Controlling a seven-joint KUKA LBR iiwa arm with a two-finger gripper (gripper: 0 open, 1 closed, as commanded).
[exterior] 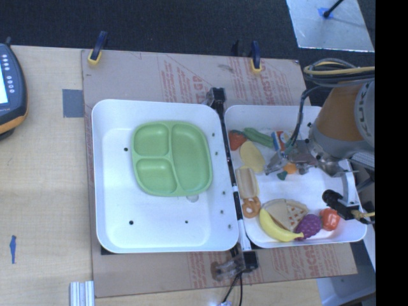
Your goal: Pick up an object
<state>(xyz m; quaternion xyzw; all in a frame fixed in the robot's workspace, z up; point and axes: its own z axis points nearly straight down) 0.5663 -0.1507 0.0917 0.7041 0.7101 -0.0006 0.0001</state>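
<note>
My gripper [285, 162] is low over the upper middle of the right bin [357, 234], with the grey arm and its orange band [338, 116] reaching in from the right. A small orange piece [291, 168] lies right under the gripper; I cannot tell whether it is held. Close by on the left are a pale yellow fruit [252, 156], a red piece [236, 140] and a green piece [257, 135]. At the bin's front lie a banana [275, 227], purple grapes [310, 225], a tomato [329, 218] and a pizza slice [288, 210].
The left bin [115, 228] holds a green divided plate [172, 158]. A hot dog bun [247, 182] and a pretzel [250, 205] lie along the right bin's left wall. Black clamps [218, 97] sit between the bins. A handheld pendant [9, 88] lies at the far left.
</note>
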